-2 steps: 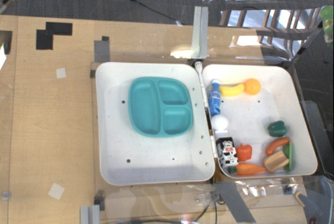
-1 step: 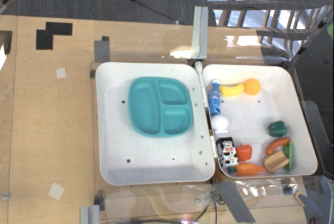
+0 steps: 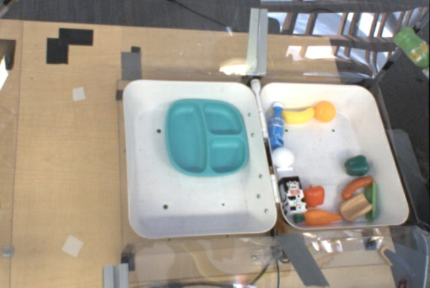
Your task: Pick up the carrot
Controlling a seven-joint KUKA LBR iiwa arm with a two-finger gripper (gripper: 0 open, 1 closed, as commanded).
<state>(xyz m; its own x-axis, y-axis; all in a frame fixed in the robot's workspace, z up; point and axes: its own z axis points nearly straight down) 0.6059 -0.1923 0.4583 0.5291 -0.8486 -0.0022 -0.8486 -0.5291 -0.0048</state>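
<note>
The carrot (image 3: 322, 217) is an orange tapered piece lying flat along the front wall of the right bin (image 3: 376, 112), its tip pointing right. A small black-and-white box (image 3: 293, 194) and a red-orange piece (image 3: 314, 196) sit just behind it. A tan bread-like piece (image 3: 355, 207) lies at its right end.
The right bin also holds a blue bottle (image 3: 276, 125), a banana (image 3: 299, 115), an orange (image 3: 325, 111), a white ball (image 3: 283, 159), a green pepper (image 3: 357, 164), an orange-red sausage shape (image 3: 357, 186). A teal divided plate (image 3: 205, 136) lies in the left bin (image 3: 154, 213).
</note>
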